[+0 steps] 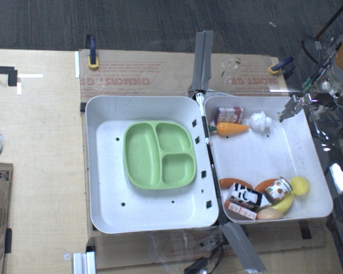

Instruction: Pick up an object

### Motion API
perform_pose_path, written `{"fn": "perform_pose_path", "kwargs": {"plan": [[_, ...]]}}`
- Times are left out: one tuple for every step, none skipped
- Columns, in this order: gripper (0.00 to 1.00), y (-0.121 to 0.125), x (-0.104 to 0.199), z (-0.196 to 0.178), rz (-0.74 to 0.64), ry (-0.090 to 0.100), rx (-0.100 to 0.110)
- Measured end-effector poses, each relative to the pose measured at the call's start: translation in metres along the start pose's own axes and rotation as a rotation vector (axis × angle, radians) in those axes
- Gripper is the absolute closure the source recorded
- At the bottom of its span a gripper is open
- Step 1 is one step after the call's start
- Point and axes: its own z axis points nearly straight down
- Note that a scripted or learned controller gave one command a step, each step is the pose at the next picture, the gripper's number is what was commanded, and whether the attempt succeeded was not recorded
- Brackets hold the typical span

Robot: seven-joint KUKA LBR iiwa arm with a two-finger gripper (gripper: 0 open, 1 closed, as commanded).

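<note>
Two shallow white bins sit side by side on the counter. The left bin (97, 170) holds a green divided plate (159, 154), lying flat near its middle, its three compartments facing up.

The right bin (308, 170) carries the loose things. Along its far edge, near the corner next to the left bin, a small pink-labelled packet (229, 115) lies just behind an orange carrot (232, 129), whose tip points toward the dividing wall. Just beside the carrot's thick end sits a crumpled white lump (259, 120). Along the near edge of this bin a cluster is packed together: a red-orange sausage shape (235, 183), a black-and-white carton (246, 196), a small tin can (278, 188) tilted on its side, a yellow lemon (299, 185) and a banana (283, 204) touching the can, and a pale egg-like piece (268, 213) by the near wall.

The pincer (287, 114) hangs over the far right corner of the right bin, at the end of the arm coming in from the counter's right edge. It is well apart from the cluster and a short way from the white lump. Nothing can be seen between its tips; whether they are spread or closed cannot be told.
</note>
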Motion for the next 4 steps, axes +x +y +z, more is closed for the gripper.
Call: {"fn": "perform_pose_path", "kwargs": {"plan": [[0.00, -0.078, 0.023, 0.133, -0.140, 0.001, -0.001], [0.00, -0.129, 0.039, 0.133, -0.128, 0.002, -0.001], [1.00, -0.126, 0.038, 0.122, -0.126, 0.000, -0.009], [1.00, -0.051, 0.063, 0.010, 0.168, -0.001, 0.001]]}}
